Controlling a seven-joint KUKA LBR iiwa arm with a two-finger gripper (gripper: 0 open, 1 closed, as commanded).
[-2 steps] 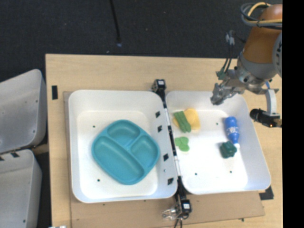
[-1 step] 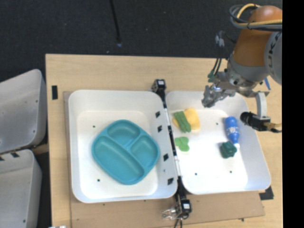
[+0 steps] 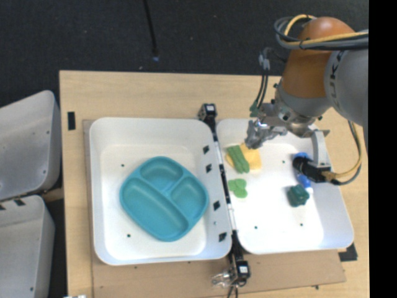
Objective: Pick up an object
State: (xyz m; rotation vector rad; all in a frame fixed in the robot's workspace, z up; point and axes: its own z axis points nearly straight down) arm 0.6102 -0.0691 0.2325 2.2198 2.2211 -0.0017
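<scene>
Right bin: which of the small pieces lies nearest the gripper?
The yellow-and-green piece, just below the gripper. The small green piece lies lower by the divider, and the dark teal piece sits off towards the right.

Below me, a light wooden bench top [image 3: 142,92] sits on a dark, carpet-like floor [image 3: 124,23]. A thin dark cable [image 3: 149,23] crosses the floor toward the bench's far edge. At my view's left edge, two pale grey panels [image 3: 25,148] lie beside the bench, one behind the other. Lighting is even, without hard shadows.
</scene>
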